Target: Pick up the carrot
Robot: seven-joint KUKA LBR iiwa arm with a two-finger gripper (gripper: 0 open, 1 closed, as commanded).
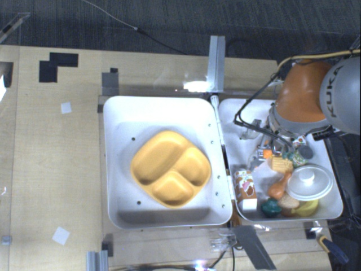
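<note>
In the left white bin point(115, 151) lies a yellow plastic divided plate point(170, 167). In the right white bin point(241, 208), at frame right, my gripper point(269, 151) hangs just above the orange carrot point(280, 184); whether it is open, I cannot tell.

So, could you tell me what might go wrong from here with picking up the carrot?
1. The carrot lies wedged between the white lidded bowl and a bread piece, so the gripper may catch a neighbour instead.
2. It lies tilted against other items and could slip out.
3. The crowded right bin leaves little room to descend.
</note>
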